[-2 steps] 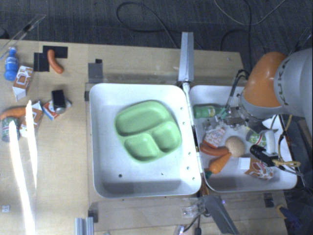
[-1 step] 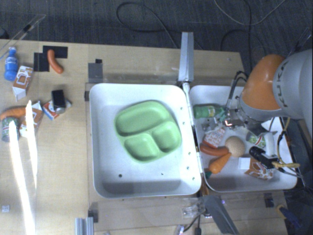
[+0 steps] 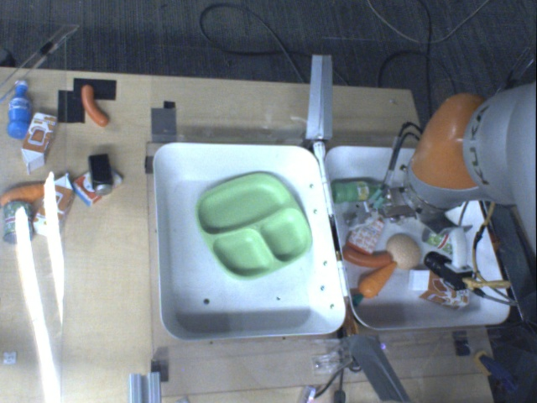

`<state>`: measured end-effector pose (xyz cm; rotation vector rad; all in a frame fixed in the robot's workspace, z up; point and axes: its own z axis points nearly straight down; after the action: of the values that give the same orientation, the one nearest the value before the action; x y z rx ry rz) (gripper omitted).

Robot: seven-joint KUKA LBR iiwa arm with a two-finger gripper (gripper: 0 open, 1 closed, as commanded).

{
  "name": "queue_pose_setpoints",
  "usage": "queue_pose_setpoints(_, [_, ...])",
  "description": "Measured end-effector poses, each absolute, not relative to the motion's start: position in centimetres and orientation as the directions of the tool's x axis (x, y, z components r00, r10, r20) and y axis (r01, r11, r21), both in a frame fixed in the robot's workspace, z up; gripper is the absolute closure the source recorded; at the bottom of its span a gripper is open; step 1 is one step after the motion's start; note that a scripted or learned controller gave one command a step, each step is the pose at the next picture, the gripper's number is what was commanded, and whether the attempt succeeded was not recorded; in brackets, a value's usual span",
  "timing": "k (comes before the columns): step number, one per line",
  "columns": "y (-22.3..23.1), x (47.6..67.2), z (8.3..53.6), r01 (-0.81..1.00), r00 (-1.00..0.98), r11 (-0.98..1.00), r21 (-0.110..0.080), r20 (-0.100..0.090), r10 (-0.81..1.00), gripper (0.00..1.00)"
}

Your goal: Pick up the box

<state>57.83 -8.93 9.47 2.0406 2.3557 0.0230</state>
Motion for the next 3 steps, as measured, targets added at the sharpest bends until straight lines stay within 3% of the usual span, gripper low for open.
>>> queue_pose_setpoints(1, [-8.9,54.9,9.5,0.991,-0.132,0.133,0.032,-0.007,0.991,0.00])
queue_pose_setpoints(2, [-8.6,55.3,10.8,0.990,-0.136,0.137,0.041,-0.006,0.991,1.00])
queue_pose_setpoints(3, [-8.7,55.2,10.7,0.990,-0.136,0.136,0.040,-0.006,0.991,0.00])
